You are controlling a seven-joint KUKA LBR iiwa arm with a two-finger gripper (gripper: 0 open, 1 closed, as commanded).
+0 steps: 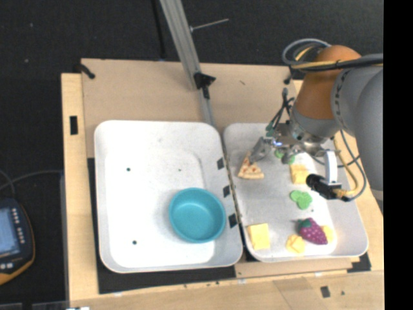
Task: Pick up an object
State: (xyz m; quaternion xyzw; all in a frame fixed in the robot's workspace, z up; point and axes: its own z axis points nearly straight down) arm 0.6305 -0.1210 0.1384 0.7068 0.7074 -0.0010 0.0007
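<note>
Arm: I saw the grey arm reach in from the right, its orange band hanging over the far end of the right bin.

Pincer: the pincer sat low over the right bin's far left part, its fingers splayed a little apart; one thin finger slanted down toward the pizza slice.

Grip: I saw nothing between the fingers, and from my seat I could not tell whether that finger tip touched the slice or hung just above it.

Pizza slice: the toy pizza slice lay flat on the bin floor, just below the pincer, near the wall between the two bins.

Right bin, other pieces: a small yellow block sat just right of the pincer, a green piece nearer to me than that, a bunch of purple grapes with a yellow piece beside it, and a pale yellow cheese block by the near left corner.

Left bin: the left bin carried a blue bowl, upright, close to its near right corner.

Surface: both bins rested side by side on the tan surface.
</note>
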